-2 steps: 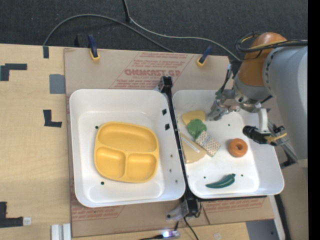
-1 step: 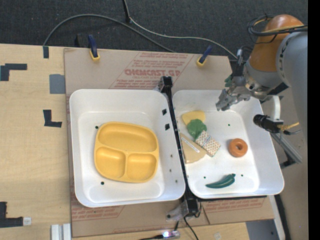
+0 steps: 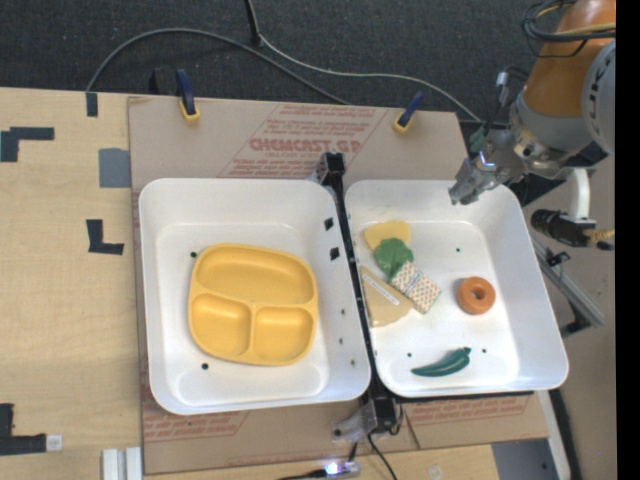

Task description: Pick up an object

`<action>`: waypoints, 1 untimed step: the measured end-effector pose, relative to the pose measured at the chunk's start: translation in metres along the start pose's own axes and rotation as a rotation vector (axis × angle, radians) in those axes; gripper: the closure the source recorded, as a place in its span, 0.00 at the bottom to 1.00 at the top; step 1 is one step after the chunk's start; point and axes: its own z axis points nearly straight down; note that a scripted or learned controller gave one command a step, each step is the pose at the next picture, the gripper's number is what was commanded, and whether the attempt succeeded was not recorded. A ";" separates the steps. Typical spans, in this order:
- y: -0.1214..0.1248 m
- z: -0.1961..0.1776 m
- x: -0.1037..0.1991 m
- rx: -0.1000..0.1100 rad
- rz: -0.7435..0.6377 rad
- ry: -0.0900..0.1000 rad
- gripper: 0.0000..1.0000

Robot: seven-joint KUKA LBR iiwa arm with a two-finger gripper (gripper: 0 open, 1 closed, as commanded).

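Right bin stocked with small items; end effector poised at its far rim, grasping nothing.

Nearest in the right white plastic bin (image 3: 535, 353) lies a dark green toy pepper (image 3: 441, 363); beyond it an orange ring doughnut (image 3: 476, 295), a patterned wafer block (image 3: 416, 288), a green broccoli piece (image 3: 393, 256) and a pale yellow flat slice (image 3: 386, 234). The left white bin (image 3: 160, 268) carries a yellow three-compartment plastic tray (image 3: 252, 302). The end effector (image 3: 468, 189) hovers over the right bin's far edge; finger spacing cannot be determined.
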 end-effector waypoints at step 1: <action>0.000 -0.008 0.001 0.006 0.001 0.002 1.00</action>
